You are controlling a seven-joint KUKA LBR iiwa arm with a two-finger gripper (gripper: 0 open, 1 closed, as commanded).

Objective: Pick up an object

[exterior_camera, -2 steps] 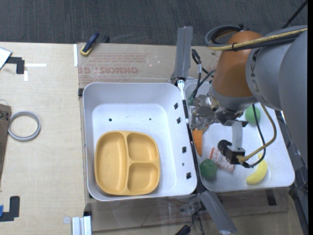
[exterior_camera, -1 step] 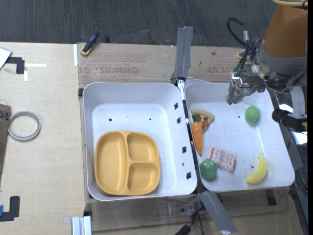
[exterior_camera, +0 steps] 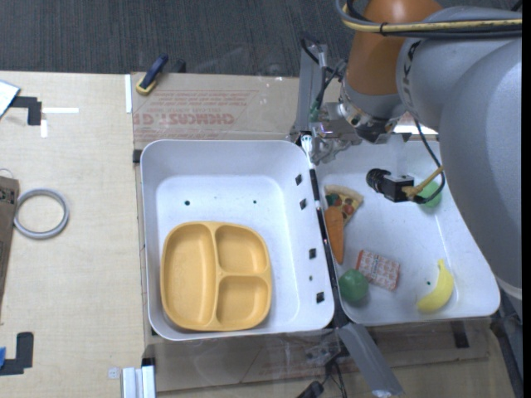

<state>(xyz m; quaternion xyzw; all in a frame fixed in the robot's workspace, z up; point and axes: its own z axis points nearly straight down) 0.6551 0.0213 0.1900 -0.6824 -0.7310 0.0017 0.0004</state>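
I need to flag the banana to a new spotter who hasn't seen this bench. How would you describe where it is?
Of the two white bins, take the right bin, the one the grey arm reaches over. Look to its near right corner: the banana lies there alone, just right of a flat pink block and a green ball. It is the bin's one plain yellow, curved thing.

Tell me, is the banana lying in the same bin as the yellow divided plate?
No, the banana lies in the right bin, while the yellow divided plate sits in the left bin.
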